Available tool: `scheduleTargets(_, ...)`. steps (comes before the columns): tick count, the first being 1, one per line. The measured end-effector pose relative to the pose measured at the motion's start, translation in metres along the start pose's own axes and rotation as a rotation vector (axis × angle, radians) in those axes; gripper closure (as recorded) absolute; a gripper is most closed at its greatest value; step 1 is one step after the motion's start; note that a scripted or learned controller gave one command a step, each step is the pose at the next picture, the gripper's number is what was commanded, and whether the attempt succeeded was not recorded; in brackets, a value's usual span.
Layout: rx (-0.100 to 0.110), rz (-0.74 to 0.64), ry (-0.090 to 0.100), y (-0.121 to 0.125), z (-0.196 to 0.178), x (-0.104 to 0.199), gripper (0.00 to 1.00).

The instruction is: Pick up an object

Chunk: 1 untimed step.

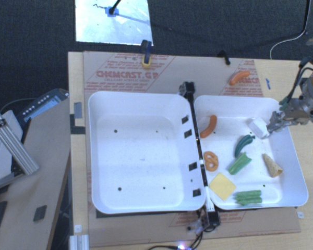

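Note:
My gripper reaches in from the right and hangs over the right bin near its far right corner. A small white block lies right at its tip, touching or nearly touching it; whether it is gripped I cannot tell. Spread over the same bin are an orange sausage, a pretzel, a yellow cheese square, a dark teal pepper, a light green piece, a bundle of green beans and a tan cone.
The left bin adjoins the right one along a black-clipped divider. A second orange sausage lies outside on the board behind the right bin. A yellow and blue clamp stands at the board's far edge.

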<state>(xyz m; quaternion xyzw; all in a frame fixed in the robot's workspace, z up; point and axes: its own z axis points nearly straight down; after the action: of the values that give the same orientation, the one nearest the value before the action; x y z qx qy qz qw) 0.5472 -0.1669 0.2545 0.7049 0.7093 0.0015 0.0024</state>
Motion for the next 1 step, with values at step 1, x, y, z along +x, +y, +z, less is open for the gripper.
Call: scheduleTargets(1,-0.013,-0.001,-0.003,-0.0031,-0.1468,0.0171,1.00)
